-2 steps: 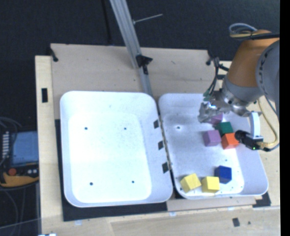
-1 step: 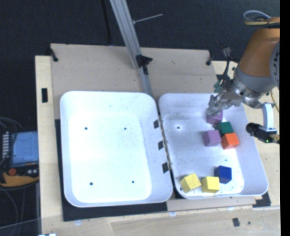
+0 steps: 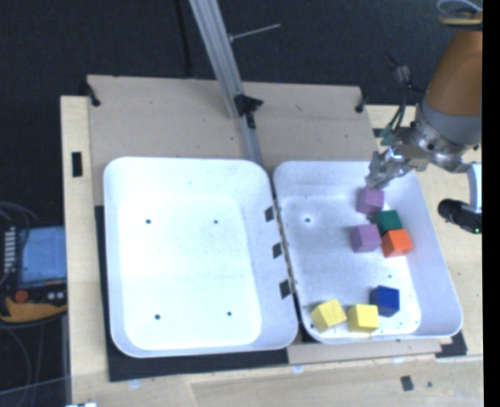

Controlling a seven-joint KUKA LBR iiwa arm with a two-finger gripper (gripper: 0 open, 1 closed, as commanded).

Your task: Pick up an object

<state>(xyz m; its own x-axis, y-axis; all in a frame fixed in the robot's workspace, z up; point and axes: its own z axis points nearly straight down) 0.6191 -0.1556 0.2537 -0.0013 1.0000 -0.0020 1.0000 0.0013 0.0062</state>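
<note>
In the right bin [image 3: 432, 265] sit 7 blocks (jaws' [image 3: 382, 176] opening unclear, touching one purple block [image 3: 370, 200]).

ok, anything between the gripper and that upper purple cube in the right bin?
Nothing visible. The gripper sits directly above the upper purple cube, seemingly touching its top. The dark green cube crowds it from the lower right.

The gripper [image 3: 384, 176] is hanging at the right bin's [image 3: 318, 195] one o'clock, touching a purple block [image 3: 370, 200]; green [image 3: 390, 220], orange [image 3: 397, 242] and another purple cube [image 3: 365, 237] are sitting at its six o'clock.
</note>
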